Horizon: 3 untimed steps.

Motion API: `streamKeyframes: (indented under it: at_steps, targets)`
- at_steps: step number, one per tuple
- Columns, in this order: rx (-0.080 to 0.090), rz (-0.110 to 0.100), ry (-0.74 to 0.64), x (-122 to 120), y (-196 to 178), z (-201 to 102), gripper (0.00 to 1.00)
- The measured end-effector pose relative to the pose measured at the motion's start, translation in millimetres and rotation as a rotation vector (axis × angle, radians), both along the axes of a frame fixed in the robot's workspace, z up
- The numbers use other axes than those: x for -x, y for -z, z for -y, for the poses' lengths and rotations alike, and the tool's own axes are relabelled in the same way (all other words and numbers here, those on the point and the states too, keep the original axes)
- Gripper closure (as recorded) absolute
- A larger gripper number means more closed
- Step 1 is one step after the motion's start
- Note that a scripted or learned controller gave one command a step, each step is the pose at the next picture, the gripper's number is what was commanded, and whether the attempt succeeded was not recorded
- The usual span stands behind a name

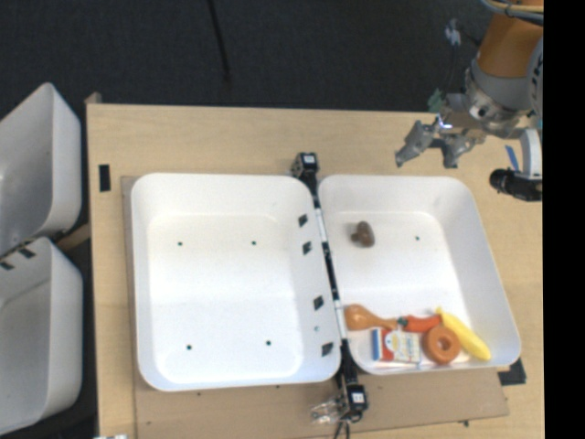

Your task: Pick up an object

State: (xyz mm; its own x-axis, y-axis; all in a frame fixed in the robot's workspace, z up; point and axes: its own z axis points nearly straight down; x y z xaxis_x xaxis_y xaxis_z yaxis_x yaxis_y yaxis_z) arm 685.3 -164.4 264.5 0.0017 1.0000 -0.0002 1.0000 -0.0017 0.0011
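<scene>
The right bin [475,245] holds a small brown lump [363,234] near its back left. Along its front wall lie an orange spoon-like piece [362,317], a white and red packet [395,346], an orange ring [444,345] and a yellow banana-shaped piece [464,334]. My gripper [431,147] hangs above the bench beyond the right bin's far rim, high over the wood. Its fingers [411,146] are spread apart with nothing between them.
The left bin [146,273] sits beside the right one, joined by a row of black clips [320,273]. White containers [32,163] stand off the bench's left edge. A black clamp [304,164] sits at the bins' far junction.
</scene>
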Motion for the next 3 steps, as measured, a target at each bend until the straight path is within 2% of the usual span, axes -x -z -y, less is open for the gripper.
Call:
streamKeyframes:
  at_steps: [1, 2, 3]
  targets:
    - [0.001, -0.006, -0.003, -3, 86, 1, 0.0]
    - [0.002, -0.001, -0.004, -4, 81, 1, 0.0]
    - [0.001, -0.011, -0.003, -2, 168, 4, 0.0]
